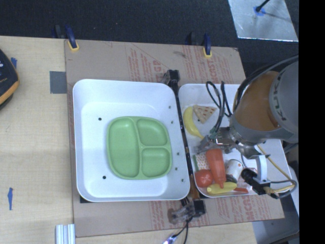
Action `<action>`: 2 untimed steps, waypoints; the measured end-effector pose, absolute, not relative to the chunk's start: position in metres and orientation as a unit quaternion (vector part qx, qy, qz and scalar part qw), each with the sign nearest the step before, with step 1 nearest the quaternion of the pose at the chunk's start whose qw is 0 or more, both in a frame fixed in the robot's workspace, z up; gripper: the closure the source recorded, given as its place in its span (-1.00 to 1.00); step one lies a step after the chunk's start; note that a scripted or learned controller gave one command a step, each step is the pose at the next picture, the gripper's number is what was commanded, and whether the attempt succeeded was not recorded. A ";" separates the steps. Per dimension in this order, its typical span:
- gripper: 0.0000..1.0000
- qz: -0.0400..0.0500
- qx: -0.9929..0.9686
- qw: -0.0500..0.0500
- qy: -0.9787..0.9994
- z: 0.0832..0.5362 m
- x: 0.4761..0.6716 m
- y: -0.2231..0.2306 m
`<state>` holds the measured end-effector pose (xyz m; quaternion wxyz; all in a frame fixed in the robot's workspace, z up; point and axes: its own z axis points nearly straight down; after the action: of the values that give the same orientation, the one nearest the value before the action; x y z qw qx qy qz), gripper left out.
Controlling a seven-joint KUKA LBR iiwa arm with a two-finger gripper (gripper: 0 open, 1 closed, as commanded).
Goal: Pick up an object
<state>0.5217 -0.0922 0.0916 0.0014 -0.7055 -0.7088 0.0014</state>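
In right bin (189, 93), your gripper (217, 145) sits low over carrot (217, 166), beside banana (190, 122); finger state you cannot tell. Green tray (138, 147) in left bin (86, 136).

A big sheet of brown cardboard (127, 60) is lying flat on the light wood counter (30, 146). Two clamps are holding its far edge: one blue and yellow clamp (71, 38) near the left corner and another clamp (206, 46) further right. A piece of grey tape (58, 82) is sticking to the counter just beside the cardboard's left edge. A black and orange thing (7, 79) is peeking in at the left side of the counter. A small blue mark (10, 197) is showing low on the left. Dark carpet (142, 9) is lying beyond the counter, and a pale square patch (261, 11) is sitting on it at the top right.
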 end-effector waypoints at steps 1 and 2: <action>-1.00 0.000 -0.705 -0.001 -0.709 0.093 0.519 -0.105; 1.00 0.001 -0.704 0.000 -0.710 0.102 0.519 -0.106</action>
<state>0.5189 -0.1058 0.1024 0.0001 -0.7041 -0.7101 0.0007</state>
